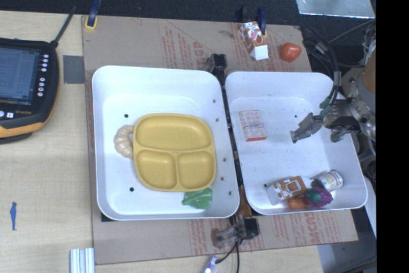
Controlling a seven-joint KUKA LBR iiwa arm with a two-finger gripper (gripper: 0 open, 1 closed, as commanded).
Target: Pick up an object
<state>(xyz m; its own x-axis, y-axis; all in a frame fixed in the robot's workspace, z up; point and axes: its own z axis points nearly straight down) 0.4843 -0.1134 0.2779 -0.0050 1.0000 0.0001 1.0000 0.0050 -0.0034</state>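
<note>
My gripper (314,128) hangs over the right side of the right bin (281,89), reaching in from the right edge, with nothing visibly in it. A flat red-and-white packet (252,124) lies to its left on the bin floor. Along the bin's near wall sit a small brown carton (285,188), an orange piece (295,203), a purple-and-green item (318,197) and a small can (330,180), all below the gripper and apart from it.
The left bin (112,89) holds a yellow divided tray (174,150), a beige ring-shaped item (123,140) and a green item (198,199). Behind the bins stand a small carton (254,40) and a red tomato (290,51). A control tablet (22,86) lies far left.
</note>
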